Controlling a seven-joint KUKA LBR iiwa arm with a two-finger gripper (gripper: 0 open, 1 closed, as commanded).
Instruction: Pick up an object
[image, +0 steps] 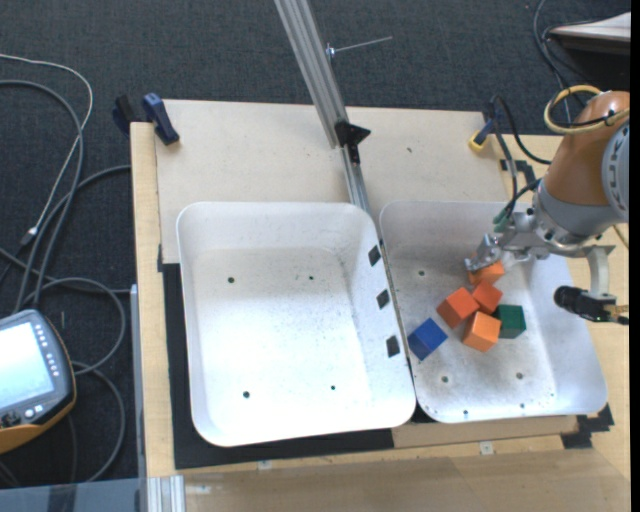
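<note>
1. Nearest the camera lies the near rim of the right bin (500, 412), and just beyond it a cluster of blocks sits mid-bin.
2. The cluster: a blue cube (427, 338) to the left, an orange cube (481, 330) touching a green cube (511, 320), and a darker orange block (460, 305) beside them.
3. The gripper (490, 262) hangs at the far edge of the cluster, over a small orange block (489, 271).
4. Whether it is clenched or released cannot be told.
5. The other blocks lie nearward and slightly left of it; that orange block is probably the target.
6. The left bin (200, 330) lies well apart.
</note>
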